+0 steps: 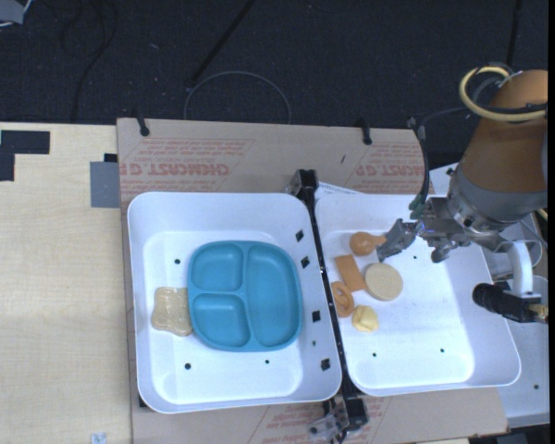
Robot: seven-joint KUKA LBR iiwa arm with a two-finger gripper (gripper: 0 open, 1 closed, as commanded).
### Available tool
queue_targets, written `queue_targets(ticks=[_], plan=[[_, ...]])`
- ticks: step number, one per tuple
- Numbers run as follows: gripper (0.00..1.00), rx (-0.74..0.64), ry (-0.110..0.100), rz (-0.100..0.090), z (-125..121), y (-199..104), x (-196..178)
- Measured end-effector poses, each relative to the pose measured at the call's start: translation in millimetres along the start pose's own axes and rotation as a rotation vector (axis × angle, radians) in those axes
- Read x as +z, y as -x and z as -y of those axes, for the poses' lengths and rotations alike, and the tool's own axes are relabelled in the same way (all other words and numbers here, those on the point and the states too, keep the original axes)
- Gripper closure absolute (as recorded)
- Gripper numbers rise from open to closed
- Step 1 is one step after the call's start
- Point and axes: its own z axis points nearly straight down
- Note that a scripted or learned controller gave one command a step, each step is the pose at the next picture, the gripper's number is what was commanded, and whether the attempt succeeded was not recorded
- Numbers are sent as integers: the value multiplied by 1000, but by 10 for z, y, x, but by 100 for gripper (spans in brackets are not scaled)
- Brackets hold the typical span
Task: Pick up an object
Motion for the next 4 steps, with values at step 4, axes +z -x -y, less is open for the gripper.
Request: queue_targets(ticks=[4], plan=[[0, 1, 11, 7, -155, 92, 1576]])
